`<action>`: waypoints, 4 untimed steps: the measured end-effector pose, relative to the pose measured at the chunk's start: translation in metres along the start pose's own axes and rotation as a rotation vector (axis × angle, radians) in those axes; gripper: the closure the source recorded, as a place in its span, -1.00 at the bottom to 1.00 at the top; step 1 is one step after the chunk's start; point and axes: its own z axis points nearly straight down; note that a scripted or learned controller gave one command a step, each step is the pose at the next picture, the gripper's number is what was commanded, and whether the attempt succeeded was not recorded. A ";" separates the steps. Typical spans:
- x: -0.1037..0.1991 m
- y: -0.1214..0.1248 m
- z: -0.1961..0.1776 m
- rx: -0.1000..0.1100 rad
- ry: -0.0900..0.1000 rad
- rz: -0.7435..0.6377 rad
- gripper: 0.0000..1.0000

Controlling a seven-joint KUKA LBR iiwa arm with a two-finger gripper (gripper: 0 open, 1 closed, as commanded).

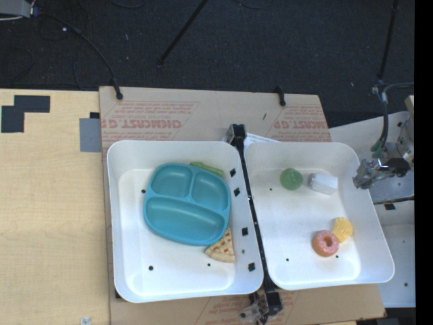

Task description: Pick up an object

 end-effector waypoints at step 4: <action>0.149 0.029 0.025 0.009 0.004 -0.002 1.00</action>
